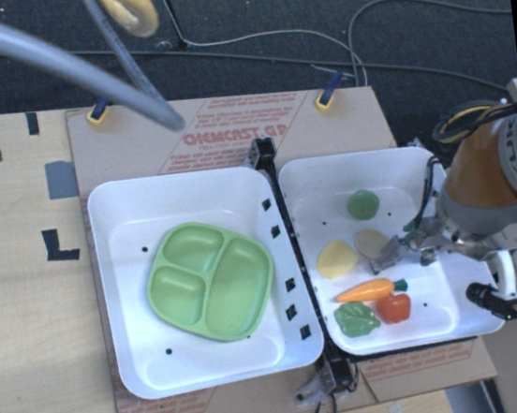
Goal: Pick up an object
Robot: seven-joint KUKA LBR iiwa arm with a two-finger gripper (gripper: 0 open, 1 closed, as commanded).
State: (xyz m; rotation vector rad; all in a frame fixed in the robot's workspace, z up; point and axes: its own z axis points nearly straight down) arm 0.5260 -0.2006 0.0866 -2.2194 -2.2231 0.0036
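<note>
The right bin (423, 162) holds several toy foods. A green ball (363, 204) lies near its back, with a yellow lump (337, 257) and a beige piece (368, 239) in the middle. Toward the front lie an orange carrot (364, 291), a red tomato (396, 307) and a green leafy piece (355, 319). My gripper (398, 250) hangs low over the middle of this bin, just right of the beige piece and above the carrot. Nothing shows held in it. The arm's orange band (475, 177) is over the bin's right rim.
The left bin (115, 267) holds a green divided plate (212, 281). A black divider (287, 244) runs between the two bins. Cables (478, 115) hang by the arm on the right. A grey pole (40, 50) crosses the top left.
</note>
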